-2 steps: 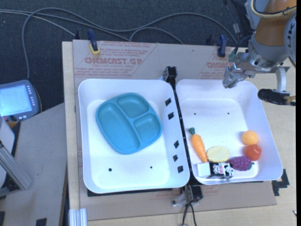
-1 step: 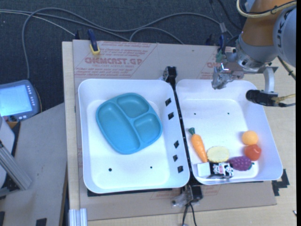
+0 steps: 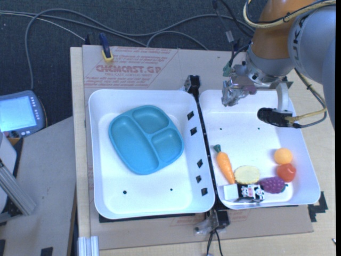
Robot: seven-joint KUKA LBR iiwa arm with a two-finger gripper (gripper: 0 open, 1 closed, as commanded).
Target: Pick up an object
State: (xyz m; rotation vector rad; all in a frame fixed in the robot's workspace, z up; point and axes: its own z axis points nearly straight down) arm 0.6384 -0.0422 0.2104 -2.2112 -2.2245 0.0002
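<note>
White bins [image 3: 106,196] — two; one carrot [image 3: 225,167].

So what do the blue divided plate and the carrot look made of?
Blue plate: likely moulded plastic, smooth with a soft sheen and rounded compartment ridges. Carrot: probably toy plastic, uniform orange, slightly glossy, with a solid green top; soft or hard, I can't tell.

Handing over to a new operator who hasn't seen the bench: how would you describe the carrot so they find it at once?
Look at the right-hand white bin, the one without the blue divided plate. Toy foods cluster along its near edge; the carrot lies at the left end of that cluster, next to the wall between the bins. It is the only long, tapered orange piece, with a green tip; the other orange item is a round ball.
</note>
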